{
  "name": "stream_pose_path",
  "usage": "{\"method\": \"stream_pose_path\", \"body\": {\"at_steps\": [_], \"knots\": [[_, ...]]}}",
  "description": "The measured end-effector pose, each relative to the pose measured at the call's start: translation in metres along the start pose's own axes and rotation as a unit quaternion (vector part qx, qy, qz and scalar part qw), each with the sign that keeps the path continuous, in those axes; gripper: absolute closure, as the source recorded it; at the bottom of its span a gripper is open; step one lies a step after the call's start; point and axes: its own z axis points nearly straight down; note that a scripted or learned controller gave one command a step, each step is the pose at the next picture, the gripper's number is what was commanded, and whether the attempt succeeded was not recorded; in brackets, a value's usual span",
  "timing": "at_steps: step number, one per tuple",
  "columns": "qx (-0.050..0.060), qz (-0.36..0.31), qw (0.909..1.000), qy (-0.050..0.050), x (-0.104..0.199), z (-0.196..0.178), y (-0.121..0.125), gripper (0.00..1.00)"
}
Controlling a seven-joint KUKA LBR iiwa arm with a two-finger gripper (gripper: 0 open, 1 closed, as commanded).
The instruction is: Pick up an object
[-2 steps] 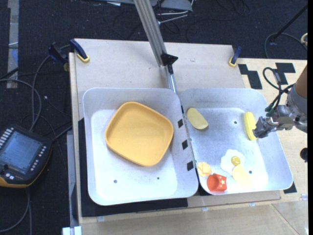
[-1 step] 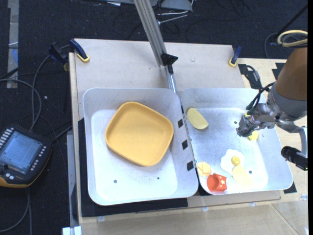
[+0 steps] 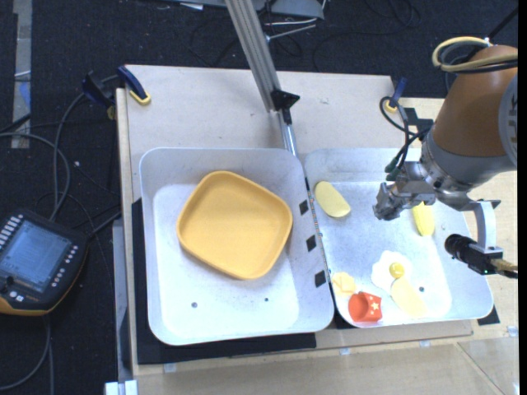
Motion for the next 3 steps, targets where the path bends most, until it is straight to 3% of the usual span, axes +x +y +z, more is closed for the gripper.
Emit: {"method": "stream_pose_path", "body": {"at_steps": [2, 3], "knots": [[0.0, 0.0, 1.0, 0.0, 0.111, -0.007, 0.039, 1.0], [0.001, 0.001, 1.0, 0.0, 0.157, 0.013, 0.061, 1.0]]}}
